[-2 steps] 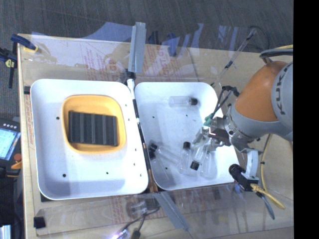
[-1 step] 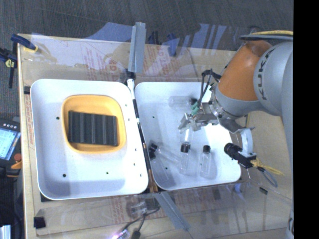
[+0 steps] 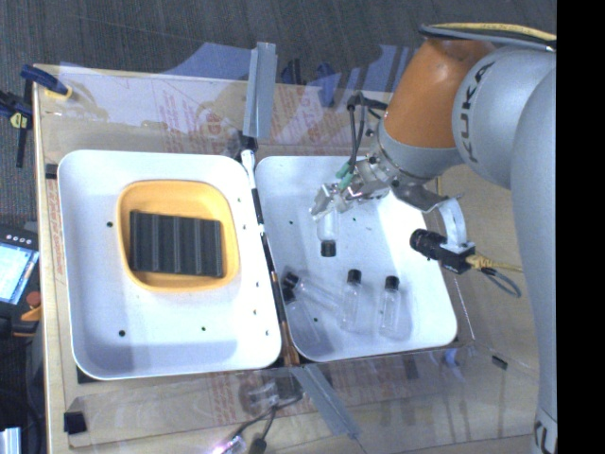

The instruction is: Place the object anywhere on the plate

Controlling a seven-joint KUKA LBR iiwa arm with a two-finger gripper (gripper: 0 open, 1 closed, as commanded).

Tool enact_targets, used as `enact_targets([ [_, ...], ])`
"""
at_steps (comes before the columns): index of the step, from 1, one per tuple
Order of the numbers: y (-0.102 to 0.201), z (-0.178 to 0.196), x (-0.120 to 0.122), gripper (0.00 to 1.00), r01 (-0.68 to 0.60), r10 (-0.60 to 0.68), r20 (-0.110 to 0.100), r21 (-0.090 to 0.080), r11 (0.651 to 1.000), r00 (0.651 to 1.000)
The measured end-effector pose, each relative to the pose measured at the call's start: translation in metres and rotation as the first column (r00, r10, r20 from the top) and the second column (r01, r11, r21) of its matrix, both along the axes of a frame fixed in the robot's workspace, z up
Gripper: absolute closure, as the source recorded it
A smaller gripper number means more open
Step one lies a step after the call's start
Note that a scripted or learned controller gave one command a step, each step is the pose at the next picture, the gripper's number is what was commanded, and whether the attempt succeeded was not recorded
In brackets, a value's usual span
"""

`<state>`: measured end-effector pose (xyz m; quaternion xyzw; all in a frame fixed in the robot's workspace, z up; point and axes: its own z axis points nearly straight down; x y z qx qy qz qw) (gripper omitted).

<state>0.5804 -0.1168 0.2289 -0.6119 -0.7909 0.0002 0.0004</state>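
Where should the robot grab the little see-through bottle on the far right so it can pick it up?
Best guess: grab the clear bottle around the middle of its body, coming straight down from above. It lies flat in the right bin with its black cap pointing away, so the gripper should close across its narrow sides. The bottle beside it leaves only a small gap.

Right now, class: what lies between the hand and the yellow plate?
In the camera view, between the hand and the yellow plate lie bare white floor of the right bin and the two bins' adjoining rims; no bottle sits there.
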Motion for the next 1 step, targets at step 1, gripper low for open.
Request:
enact_targets([
  [1,0.0502,-0.0084,0.0217,1.00,-0.165,0.165,0.002,-0.001,0.986,0.986],
])
